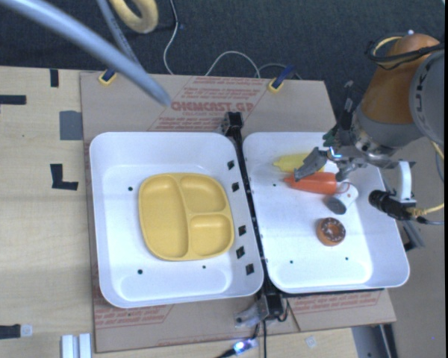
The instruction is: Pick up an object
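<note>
In the right bin [373, 271] lie an orange carrot-like piece [312, 183], a yellow piece [288, 161] just behind it, a small grey and white item [339, 201] and a brown doughnut [331, 231]. My gripper [327, 167] hangs over the carrot's right end, near the bin's back right. Its fingers [308, 165] are spread, one toward the left above the carrot, and nothing is between them.
The left bin [112, 274] holds a yellow divided plate [185, 215]. A black clip divider [241, 200] runs between the two bins. A black fitting with cable [392, 202] juts beside the right bin's right wall.
</note>
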You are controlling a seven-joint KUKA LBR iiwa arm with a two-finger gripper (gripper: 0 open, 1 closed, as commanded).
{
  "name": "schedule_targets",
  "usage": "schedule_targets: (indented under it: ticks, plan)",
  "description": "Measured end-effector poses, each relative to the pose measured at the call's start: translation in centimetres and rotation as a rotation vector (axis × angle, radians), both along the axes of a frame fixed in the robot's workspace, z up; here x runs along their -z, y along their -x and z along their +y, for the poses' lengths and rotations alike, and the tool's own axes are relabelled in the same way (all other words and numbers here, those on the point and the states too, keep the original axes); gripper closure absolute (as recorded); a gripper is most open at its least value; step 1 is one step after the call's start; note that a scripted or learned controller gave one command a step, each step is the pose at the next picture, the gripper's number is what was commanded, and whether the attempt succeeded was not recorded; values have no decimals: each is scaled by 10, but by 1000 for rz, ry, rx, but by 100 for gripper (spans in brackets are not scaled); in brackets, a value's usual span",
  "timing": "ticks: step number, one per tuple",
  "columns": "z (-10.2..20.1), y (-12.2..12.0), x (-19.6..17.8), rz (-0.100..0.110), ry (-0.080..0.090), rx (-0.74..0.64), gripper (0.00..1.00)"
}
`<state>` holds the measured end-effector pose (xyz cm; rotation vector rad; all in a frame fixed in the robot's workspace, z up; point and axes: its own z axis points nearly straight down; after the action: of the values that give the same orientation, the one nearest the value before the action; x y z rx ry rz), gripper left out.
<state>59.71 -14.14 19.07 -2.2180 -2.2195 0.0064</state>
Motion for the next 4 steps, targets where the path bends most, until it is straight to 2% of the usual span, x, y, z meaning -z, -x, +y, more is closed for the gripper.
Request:
schedule_targets:
  ticks: [2,3,4]
  plan:
    - [10,-2,102,-1,0,-1,0]
    - [11,-2,91,-1,0,-2,100]
    - [14,-6,31,-6,0,-1,100]
